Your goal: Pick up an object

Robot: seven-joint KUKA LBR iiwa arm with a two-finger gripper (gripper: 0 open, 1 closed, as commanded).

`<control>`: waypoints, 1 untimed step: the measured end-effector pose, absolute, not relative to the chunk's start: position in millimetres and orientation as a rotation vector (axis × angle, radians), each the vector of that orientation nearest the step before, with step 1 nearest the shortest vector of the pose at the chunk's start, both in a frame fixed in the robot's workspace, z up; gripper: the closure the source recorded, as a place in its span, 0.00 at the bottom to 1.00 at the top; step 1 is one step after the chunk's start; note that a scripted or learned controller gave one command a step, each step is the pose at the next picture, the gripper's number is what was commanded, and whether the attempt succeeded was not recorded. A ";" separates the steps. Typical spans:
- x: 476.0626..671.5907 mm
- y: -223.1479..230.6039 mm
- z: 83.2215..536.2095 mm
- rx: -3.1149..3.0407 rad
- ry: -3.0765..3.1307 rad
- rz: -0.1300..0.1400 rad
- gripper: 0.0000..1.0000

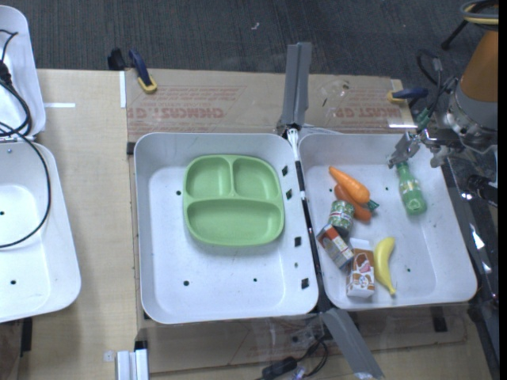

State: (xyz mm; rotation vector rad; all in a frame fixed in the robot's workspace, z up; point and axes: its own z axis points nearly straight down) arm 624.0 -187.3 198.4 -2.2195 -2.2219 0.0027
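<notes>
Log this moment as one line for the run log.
phase: approach | gripper: over right bin's far edge, above green bottle | held: nothing seen | left bin: green divided plate

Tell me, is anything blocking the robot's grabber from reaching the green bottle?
Nothing visible is in the way. The end effector sits at the top end of the green plastic bottle in the right white bin. The orange toy carrots and yellow toy banana lie apart to the bottle's left.

1. A robotics lab — two white bins (158,291) sit on a cardboard-covered table (214,105).
2. Clamps (141,71), loose cables (24,133) and dark carpet (198,14) surround it.
</notes>
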 end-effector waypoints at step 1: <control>609.7 -170.6 105.7 -2.174 -2.270 -0.013 0.00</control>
